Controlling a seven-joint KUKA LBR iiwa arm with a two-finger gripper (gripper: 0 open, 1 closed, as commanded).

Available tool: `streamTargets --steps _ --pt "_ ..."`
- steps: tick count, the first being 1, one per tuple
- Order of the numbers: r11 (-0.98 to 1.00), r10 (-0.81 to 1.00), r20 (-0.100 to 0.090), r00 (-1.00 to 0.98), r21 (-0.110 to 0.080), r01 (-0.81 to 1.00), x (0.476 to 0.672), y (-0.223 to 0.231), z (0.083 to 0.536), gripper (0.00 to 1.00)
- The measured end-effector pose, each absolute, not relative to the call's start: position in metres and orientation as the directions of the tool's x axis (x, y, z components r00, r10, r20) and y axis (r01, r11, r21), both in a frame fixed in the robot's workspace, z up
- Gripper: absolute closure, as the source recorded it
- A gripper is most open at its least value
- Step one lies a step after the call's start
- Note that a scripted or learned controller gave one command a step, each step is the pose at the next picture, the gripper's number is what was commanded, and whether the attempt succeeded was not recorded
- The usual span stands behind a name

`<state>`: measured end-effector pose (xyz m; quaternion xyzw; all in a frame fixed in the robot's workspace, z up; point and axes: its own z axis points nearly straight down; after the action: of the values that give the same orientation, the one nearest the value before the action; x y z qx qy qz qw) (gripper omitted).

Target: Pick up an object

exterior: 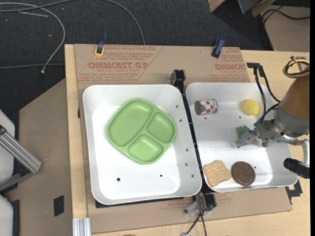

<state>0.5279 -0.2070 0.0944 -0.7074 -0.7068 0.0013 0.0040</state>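
Two white bins sit side by side on a cardboard sheet (123, 63), which has a blue clip (101, 43) at its far edge on the left and another (219, 46) on the right. The left bin (93, 146) has a green plate (141, 130) with three compartments, lying flat and turned at an angle, roughly in the middle. The loose items are all in the right bin (221, 132). A small can (205, 107) lies on its side near the far left corner, and a yellow ball (251, 107) sits further right along the far wall. A square cracker (216, 172) and a round brown cookie (243, 173) lie next to each other against the near wall, close but apart. The arm (295, 107) comes in over the bin's right side. Its gripper (244, 140) is low over the middle of that bin, pointing left. A small green thing (242, 130) sits right at the gripper's tip on the far side. It seems to touch the gripper, but I can't see it actually gripped. From this angle the grey metal blurs together, so I cannot tell whether the gripper is spread or closed. The can, ball, cracker and cookie all lie well apart from it.
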Motion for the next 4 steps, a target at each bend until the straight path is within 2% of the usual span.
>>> streamTargets --steps 1,2,3,4 --pt "0.000 1.000 0.001 0.000 0.001 1.000 0.530 -0.208 0.109 1.00" --pt "-0.001 1.000 -0.002 0.001 0.005 1.000 0.524 -0.215 0.164 1.00" --pt "0.001 1.000 -0.003 -0.001 0.006 1.000 0.525 -0.216 0.218 1.00" --pt "0.006 1.000 0.004 -0.006 -0.001 1.000 0.533 -0.163 0.210 1.00"
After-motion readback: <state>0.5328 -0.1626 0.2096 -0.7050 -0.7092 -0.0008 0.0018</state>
